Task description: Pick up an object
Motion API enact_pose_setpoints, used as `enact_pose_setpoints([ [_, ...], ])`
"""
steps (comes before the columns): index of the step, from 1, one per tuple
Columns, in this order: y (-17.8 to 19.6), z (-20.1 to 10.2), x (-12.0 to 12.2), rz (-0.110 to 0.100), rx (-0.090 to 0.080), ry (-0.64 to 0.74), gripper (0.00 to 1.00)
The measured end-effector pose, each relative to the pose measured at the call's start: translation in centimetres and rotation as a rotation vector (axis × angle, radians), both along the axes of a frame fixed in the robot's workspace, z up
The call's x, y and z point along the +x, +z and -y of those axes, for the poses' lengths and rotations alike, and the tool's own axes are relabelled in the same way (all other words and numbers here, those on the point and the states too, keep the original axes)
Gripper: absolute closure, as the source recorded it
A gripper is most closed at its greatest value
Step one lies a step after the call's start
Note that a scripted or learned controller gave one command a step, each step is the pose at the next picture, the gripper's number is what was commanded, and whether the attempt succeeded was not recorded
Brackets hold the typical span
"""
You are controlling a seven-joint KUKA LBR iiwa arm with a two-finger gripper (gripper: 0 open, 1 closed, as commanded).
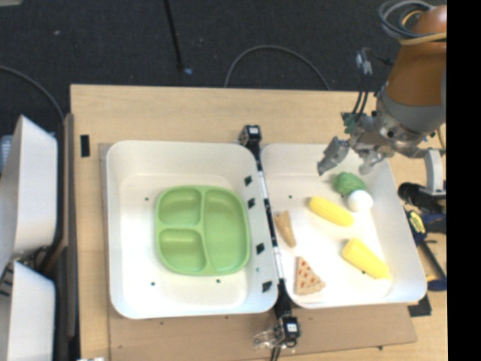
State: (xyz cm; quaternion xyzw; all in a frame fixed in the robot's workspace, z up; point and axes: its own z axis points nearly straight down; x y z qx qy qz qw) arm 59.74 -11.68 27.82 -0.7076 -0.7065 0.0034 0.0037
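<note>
Gripper [352, 159] seen w/ fingers spread apart, nothing between them, over far side of right bin [301, 156]. Green-white toy [352, 189] located just below it, near 2 yellow corn pcs [331, 210], pizza slice [307, 277]. Green plate [203, 229] placed in left bin [128, 201].

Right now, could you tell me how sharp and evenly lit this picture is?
In the camera view, light is soft and even, with faint shadows; the white bins look bright, nearly washed out; the gripper is slightly blurred; the green plate and yellow corn read clearly.
</note>
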Motion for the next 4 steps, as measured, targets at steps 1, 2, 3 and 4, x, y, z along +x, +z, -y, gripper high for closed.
enact_pose_setpoints([
  [1, 0.6, 0.0, 0.2, 0.012, -0.001, 0.002, 0.00],
  [2, -3.7, -0.2, 0.4, 0.008, -0.002, 0.001, 0.00],
  [3, -9.8, -0.7, 0.6, 0.006, -0.001, -0.002, 0.00],
  [4, -14.3, -0.7, 1.2, 0.007, -0.002, -0.004, 0.00],
])
